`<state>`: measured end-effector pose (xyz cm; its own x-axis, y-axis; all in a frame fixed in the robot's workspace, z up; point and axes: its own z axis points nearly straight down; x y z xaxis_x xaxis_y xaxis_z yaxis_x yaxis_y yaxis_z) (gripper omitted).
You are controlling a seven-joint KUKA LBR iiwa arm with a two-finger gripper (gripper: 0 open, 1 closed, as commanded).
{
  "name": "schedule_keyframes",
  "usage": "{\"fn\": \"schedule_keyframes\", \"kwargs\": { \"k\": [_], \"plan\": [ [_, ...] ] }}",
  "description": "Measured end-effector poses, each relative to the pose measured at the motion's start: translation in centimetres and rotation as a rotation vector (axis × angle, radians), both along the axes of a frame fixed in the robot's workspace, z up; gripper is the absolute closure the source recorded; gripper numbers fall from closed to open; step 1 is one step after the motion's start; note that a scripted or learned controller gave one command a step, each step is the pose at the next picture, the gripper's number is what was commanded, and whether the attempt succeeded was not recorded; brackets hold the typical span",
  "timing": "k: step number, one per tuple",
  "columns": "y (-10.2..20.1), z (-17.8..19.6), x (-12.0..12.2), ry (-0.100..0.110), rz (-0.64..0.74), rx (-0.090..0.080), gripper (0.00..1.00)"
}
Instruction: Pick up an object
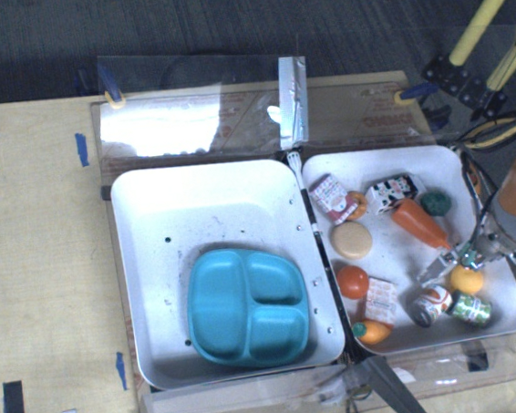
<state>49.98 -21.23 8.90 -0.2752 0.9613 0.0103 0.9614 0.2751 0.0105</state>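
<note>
The gripper [455, 265] is hanging low over the right bin [377, 163], in its lower right part, with its metal fingers [434, 270] reaching leftward; whether they are parted or closed I cannot tell from where I am standing, and nothing is visibly sitting between them. The thing nearest them, and in my judgement the likeliest pick, is a small yellow toy fruit [467, 281] lying just beside the fingertips, toward the bin's lower right corner. Taking that yellow fruit as the landmark: a green can [471, 310] is lying directly below it, almost touching; a silver-and-red can [430, 304] is lying below and to its left; an orange carrot [416, 221] is slanting above and to its left; a red tomato [353, 282] and a beige round piece [351, 240] are sitting well to its left. The fruit is looking light, rigid and smooth, so it is probably slippery and apt to roll; a hold across its widest middle would be soundest. The neighbouring cans are crowding the approach.
</note>
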Motion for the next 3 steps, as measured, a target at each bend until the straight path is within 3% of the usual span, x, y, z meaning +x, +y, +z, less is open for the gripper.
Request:
{"fn": "schedule_keyframes", "kwargs": {
  "k": [1,2,3],
  "plan": [
    [-0.4,1.0,0.1,-0.006,-0.003,-0.010,1.00],
    [-0.9,14.5,13.5,-0.007,-0.062,-0.016,1.00],
    [-1.0,13.9,13.2,0.005,-0.065,-0.014,0.00]
  ]
}}
